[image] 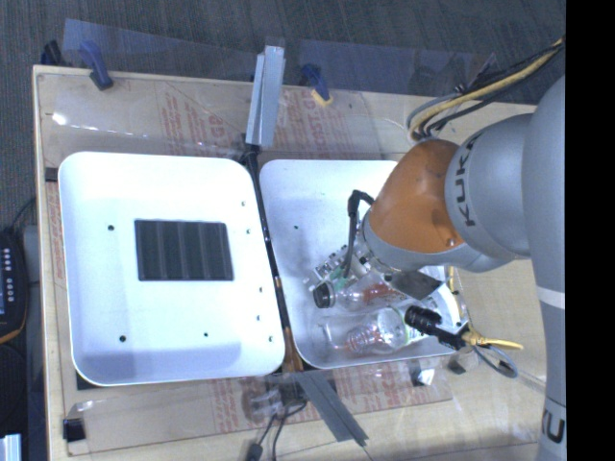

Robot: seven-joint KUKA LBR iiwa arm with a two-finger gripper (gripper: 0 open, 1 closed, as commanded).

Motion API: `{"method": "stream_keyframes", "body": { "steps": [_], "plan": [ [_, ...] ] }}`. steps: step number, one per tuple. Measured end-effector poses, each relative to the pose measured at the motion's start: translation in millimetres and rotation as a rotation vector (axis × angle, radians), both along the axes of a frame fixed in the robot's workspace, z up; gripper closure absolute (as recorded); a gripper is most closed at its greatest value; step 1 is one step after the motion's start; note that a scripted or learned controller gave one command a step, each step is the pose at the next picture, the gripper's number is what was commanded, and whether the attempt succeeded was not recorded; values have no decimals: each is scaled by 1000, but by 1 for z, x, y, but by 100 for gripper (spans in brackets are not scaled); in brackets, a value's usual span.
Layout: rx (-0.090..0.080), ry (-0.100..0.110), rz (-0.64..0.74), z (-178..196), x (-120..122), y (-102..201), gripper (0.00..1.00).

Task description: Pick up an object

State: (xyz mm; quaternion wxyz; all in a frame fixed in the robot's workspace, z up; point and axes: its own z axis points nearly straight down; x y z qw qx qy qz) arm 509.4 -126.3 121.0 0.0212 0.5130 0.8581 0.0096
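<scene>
Starting big: tabletop (144, 113) carries two white bins side by side. Arm (500, 190) comes in from the right and hangs over the right bin (298, 200), its orange band covering that bin's far-right part. Left bin (96, 176) holds a dark ribbed panel (184, 250), flat, near its middle, well apart from the arm.

Hand (354, 269) sits low under the band, right above the clutter. Open or closed: cannot tell, the wrist blocks it. Nothing seen gripped.

Clutter is all in the near half of the right bin. Biggest piece is a clear bottle (373, 335), or something bottle-like, lying on its side against the near wall. Just beyond it is a tangle of smaller clear bits (370, 293), touching or overlapping; can't separate them. At the left end there's a small dark-capped piece (323, 296) with a green scrap (338, 282) beside it.

Handling guess for the bottle: light, thin clear plastic, smooth and round. Likely to squash a bit under squeeze, and to roll or squirt out if pinched off-centre. Plastic or glass can't be told, so treat it as breakable.

Best hold is across the body at mid-length, hand square to its long axis. Near wall crowds one side, so come in from the bin's middle. The capped piece looks stiffer and an easier pinch, but it sits by the tangle and may drag neighbours.
</scene>
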Motion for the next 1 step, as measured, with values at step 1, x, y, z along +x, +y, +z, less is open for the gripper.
{"method": "stream_keyframes", "body": {
  "steps": [1],
  "plan": [
    [7, 48, -62, 71, -8, 58, 100]
  ]
}}
